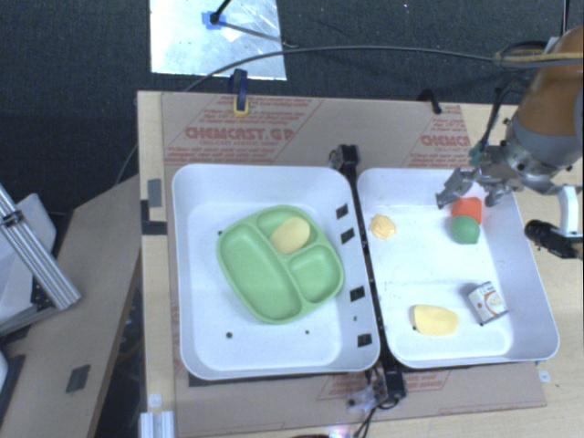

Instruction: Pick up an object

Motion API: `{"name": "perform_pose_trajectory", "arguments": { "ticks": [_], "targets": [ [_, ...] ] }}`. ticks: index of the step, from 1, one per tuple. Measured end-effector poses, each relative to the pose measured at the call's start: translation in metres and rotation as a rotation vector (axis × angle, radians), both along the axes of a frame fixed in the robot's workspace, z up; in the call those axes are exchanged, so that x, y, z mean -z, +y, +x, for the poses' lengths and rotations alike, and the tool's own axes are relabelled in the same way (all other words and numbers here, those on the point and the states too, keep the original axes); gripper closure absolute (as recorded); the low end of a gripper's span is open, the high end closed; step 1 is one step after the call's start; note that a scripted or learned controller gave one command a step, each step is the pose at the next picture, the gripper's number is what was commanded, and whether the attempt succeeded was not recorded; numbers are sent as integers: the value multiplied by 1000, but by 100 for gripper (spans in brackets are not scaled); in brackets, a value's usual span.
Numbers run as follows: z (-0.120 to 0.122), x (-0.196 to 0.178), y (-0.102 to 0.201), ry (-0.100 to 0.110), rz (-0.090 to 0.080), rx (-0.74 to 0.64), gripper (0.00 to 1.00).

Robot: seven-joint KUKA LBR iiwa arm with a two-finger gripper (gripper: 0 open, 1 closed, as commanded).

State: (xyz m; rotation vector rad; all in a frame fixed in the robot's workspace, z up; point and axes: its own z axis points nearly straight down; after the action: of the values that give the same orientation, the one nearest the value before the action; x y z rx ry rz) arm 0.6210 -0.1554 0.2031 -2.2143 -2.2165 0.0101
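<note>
The right bin (429, 272) holds a small yellow piece (382, 227) near its left wall, a yellow oblong item (433, 319) at the front, a small white carton (486, 302) at the front right, and an orange item (467, 208) touching a green ball (465, 230) at the back right. My gripper (474, 188) hangs at the bin's far right, just above and behind the orange item, fingers spread, nothing between them. In the left bin (201, 336) lies a green divided plate (278, 263) with a yellow item (291, 234) in its upper compartment.
A black clip strip (360, 263) runs between the two bins. The bins rest on a brown cardboard sheet (274, 126). A metal rail (32, 254) stands at the left. A black fixture (552, 237) juts in at the right bin's edge.
</note>
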Motion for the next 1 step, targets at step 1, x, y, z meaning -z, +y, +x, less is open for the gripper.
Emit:
{"name": "perform_pose_trajectory", "arguments": {
  "ticks": [1],
  "targets": [
    [3,-7,0,-12,-2,-2,0]
  ]
}}
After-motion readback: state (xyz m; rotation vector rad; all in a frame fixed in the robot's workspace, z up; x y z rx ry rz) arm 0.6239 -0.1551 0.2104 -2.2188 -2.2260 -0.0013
